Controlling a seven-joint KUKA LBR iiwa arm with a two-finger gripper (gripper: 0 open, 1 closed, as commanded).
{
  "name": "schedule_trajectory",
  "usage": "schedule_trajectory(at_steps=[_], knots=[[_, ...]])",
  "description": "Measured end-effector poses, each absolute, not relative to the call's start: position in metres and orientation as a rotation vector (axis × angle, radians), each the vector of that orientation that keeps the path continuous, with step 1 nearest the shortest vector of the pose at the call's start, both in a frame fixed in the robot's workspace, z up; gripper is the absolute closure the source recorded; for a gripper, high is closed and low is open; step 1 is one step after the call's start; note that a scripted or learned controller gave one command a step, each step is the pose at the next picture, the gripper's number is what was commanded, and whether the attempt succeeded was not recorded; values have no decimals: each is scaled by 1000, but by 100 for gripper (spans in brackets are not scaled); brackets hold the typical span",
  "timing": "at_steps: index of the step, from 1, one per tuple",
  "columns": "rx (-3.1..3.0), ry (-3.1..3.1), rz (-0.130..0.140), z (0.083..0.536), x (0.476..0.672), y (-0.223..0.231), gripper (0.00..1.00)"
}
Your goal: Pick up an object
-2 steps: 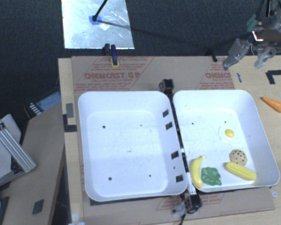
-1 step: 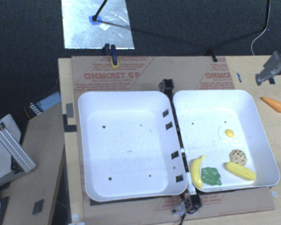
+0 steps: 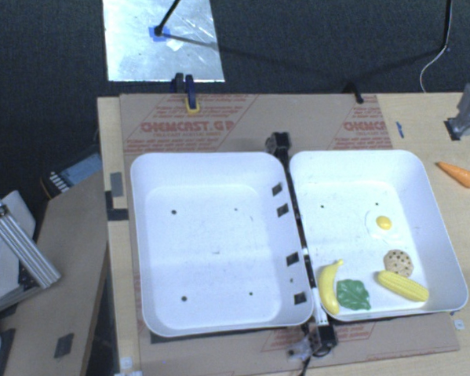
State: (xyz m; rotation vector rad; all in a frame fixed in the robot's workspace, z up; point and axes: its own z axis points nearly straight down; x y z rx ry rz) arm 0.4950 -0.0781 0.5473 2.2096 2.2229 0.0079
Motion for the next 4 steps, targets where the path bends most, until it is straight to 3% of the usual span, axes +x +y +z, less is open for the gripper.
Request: schedule_trajectory(at_steps=[1, 3, 4], knots=[[2210, 2236, 1, 510, 547, 1, 100], [2211, 2233, 3, 476, 596, 137, 100], [2229, 2225, -22, 246, 603, 96, 100]])
